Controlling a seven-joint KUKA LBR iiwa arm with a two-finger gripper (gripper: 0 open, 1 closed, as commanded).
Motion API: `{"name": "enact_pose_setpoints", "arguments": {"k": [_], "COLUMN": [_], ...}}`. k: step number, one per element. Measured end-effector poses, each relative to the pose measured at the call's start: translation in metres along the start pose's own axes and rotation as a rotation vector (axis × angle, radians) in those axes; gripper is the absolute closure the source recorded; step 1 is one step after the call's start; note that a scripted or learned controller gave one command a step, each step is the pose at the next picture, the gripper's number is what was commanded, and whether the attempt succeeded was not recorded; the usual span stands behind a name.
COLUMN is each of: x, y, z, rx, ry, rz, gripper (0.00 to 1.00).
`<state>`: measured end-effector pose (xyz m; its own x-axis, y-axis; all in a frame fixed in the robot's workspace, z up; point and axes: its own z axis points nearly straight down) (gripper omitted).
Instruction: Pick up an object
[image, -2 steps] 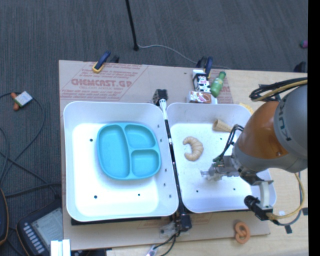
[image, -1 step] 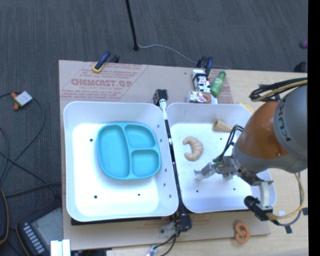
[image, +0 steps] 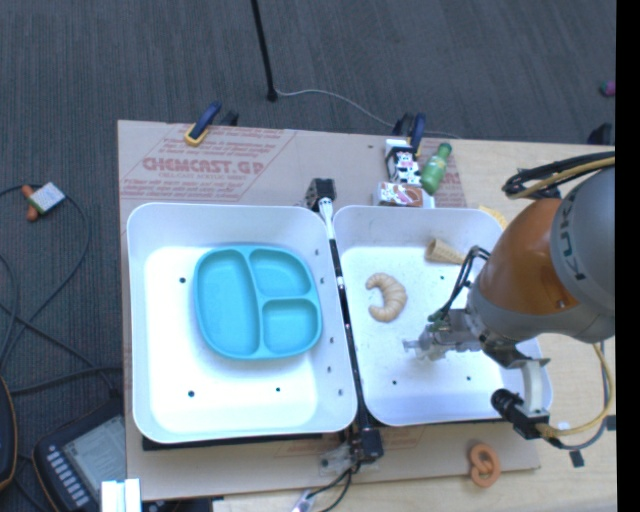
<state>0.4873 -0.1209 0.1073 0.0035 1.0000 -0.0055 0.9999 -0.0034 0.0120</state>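
Robot arm reaching in from the right, seen from above.

The grey arm (image: 590, 250) bends inward, its broad orange band (image: 530, 265) sitting just above the wrist. Below the band, the gripper (image: 432, 345) points down and leftward, low over the surface. Dark cables loop along the arm's upper side.

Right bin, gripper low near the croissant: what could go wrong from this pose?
1. The gripper sits low on the bin floor beside the croissant, not over it, so closing here would likely grab nothing.
2. The ice-cream cone lies by the right bin's far wall, close under the arm, and a sweep could knock it.
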Motion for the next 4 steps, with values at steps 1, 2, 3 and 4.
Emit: {"name": "enact_pose_setpoints", "arguments": {"k": [1,2,3,4], "x": [0.014,0.002,0.000,0.000], "y": [0.035,0.129,0.136,0.136], "z": [-0.023,-0.034,-0.064,-0.063], "rx": [0.012,0.011,0.011,0.012], "ry": [0.006,0.003,0.004,0.003], "rz": [-0.004,-0.005,-0.004,-0.004], "gripper": [1.00,1.00,1.00,0.00]}}
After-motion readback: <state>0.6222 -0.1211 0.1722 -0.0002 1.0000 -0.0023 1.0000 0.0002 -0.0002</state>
